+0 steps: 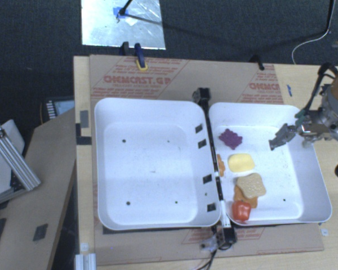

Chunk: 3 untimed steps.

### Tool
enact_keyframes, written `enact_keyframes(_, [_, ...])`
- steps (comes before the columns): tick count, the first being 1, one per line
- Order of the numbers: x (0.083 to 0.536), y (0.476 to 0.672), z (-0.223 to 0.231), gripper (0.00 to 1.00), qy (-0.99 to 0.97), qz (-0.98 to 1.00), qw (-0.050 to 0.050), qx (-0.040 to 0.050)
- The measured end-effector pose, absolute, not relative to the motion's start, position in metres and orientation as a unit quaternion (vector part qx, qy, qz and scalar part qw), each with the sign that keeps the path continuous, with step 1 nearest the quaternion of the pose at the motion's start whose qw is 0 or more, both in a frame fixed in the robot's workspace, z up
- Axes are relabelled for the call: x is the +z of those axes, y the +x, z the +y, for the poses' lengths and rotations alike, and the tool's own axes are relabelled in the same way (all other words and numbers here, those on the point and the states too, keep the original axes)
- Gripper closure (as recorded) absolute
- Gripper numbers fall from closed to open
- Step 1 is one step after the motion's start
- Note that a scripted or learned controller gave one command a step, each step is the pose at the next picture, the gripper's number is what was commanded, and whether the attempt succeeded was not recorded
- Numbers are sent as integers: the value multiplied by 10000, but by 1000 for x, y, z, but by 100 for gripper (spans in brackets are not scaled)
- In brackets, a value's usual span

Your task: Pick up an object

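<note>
Jaws [277, 141] over right bin [312, 176], upper right; open/closed: can't tell. Purple piece [231, 138], yellow piece [240, 162], bread slice [251, 185], red tomato [241, 211] along bin's left side.

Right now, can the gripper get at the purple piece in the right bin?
Probably yes. The gripper hangs over the right bin, and the purple piece lies apart from the yellow piece, with bare bin floor between it and the gripper.
</note>
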<state>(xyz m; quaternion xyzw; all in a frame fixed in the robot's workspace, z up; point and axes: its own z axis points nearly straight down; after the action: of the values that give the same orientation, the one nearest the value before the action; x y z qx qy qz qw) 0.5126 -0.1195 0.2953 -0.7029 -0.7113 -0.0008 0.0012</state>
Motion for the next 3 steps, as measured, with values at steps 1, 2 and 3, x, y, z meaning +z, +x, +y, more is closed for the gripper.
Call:
enact_keyframes(1, [358,486,-182,0,-7087,-7055,-49,-13])
enact_keyframes(2, [502,488,-117,0,-7030,-7111,-85,-65])
enact_keyframes(3, [538,487,21,0,-7001,-7140,-16,-39])
